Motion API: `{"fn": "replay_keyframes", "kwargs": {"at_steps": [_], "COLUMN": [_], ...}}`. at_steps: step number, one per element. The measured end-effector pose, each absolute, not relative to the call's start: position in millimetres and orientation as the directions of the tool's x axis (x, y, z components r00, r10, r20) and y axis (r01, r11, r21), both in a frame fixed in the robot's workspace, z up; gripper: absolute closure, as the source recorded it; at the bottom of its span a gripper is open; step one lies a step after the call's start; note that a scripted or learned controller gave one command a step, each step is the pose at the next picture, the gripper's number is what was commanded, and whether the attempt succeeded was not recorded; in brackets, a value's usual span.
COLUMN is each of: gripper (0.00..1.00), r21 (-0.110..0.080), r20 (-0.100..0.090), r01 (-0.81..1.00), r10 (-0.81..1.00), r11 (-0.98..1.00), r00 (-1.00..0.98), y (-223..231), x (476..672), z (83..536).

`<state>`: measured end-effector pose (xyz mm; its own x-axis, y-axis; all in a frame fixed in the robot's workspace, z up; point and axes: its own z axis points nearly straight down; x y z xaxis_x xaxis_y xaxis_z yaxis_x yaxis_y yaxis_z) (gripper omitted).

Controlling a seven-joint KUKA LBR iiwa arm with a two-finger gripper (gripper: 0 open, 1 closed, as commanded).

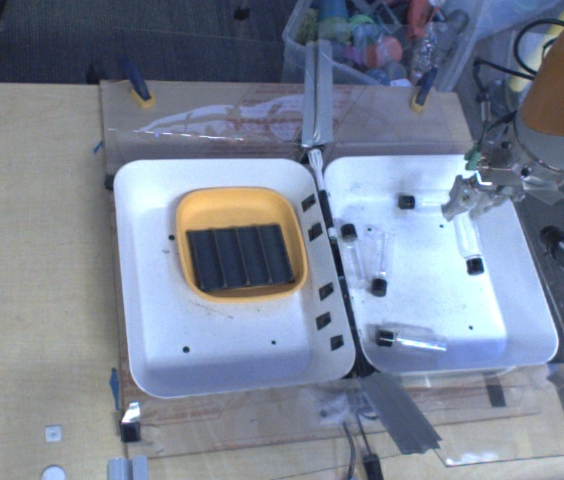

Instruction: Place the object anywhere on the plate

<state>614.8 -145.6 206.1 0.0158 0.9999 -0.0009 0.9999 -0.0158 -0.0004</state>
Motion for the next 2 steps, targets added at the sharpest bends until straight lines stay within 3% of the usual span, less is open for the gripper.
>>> {"fn": "replay_keyframes", "kwargs": {"at_steps": [2], "gripper": [1.0], "r21": [0.0], "r20": [0.001], "r01": [0.821], "r10": [0.821], "r11": [0.571], "r00": [-0.571], "y": [-129.7], "x": [593.4], "z": [229.3]}}
